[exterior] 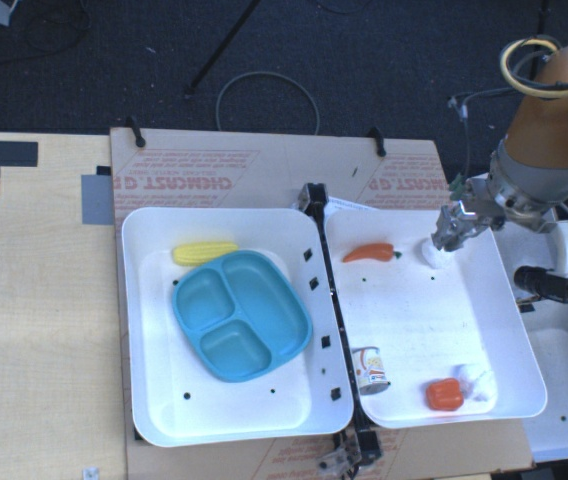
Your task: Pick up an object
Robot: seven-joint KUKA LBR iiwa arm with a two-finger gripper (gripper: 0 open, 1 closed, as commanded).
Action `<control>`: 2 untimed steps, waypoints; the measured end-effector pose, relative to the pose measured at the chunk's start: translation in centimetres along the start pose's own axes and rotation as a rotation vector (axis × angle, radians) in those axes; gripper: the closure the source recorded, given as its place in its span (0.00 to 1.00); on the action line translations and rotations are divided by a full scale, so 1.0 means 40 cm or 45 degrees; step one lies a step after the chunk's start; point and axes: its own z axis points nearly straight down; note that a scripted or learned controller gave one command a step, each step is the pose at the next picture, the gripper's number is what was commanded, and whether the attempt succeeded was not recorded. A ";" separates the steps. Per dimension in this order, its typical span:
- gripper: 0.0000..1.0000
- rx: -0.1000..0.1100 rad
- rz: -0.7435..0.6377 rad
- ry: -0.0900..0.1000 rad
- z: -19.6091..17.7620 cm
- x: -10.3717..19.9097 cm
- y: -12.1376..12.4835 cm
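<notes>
My gripper (450, 234) hangs over the back right corner of the right bin (509, 313), reaching in from the right. Just below its tip a small white object (431, 256) lies on the bin floor; whether they touch I cannot tell. An orange carrot-like piece (368, 253) lies to the left of it, near the bin's back. A small can (369, 369) lies on its side at the front left of this bin. A red-orange object (445, 395) sits at the front right beside a pale scrap (478, 383).
The left bin (149, 368) holds a blue divided plate (239, 313) and a yellow corn cob (204, 253) behind it. A black divider (326, 298) runs between the bins. Cardboard lies under both. A black fixture (544, 284) sticks in beyond the right rim.
</notes>
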 end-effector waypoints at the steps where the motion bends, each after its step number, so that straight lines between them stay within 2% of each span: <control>1: 1.00 0.009 -0.004 0.003 0.033 0.122 -0.038; 2: 1.00 0.009 -0.003 0.002 0.050 0.234 -0.065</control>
